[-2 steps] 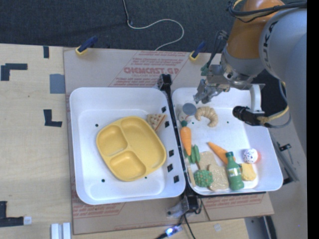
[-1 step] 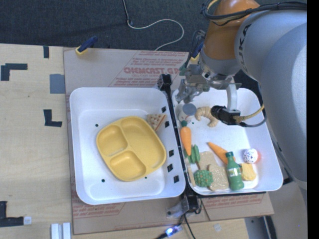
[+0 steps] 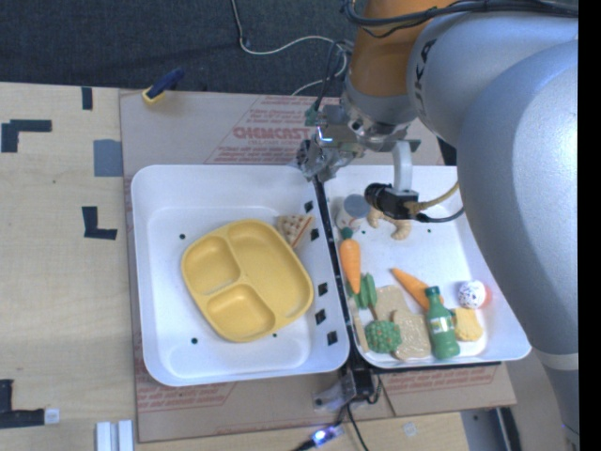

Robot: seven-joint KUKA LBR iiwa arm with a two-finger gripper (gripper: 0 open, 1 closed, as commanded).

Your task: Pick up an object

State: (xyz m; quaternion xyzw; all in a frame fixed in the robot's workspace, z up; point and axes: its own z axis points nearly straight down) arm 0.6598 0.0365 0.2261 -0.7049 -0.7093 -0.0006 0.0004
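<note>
Reaches in from the right and bulks over the far right corner of the bench: grey arm (image 3: 507, 111), orange band (image 3: 404, 17) above the wrist. Beneath it, two white bins sharing a middle wall. Left bin (image 3: 150, 252): mostly taken up by a yellow divided plate (image 3: 249, 275), with bare floor around it on the left and near sides. Right bin (image 3: 446, 247): open floor in the far right part, toy food crowded along the near wall, among it a green bottle (image 3: 439, 322) and bread slices (image 3: 406, 332), touching or nearly so. Then the gripper (image 3: 319, 153): hangs over the far end of the middle wall, above rim height. Cannot tell how wide it stands, nor whether anything is in it. Closest likely targets, both toward the near side of it: a carrot (image 3: 349, 263) just inside the right bin, long axis roughly parallel to the middle wall and close against it; smaller, a waffle piece (image 3: 296, 225) just inside the left bin, between the plate's far corner and that wall. Little room on the wall side of either, so probably calls for a descent clear of the wall, closing across the carrot's width; risks clipping the rim.
</note>
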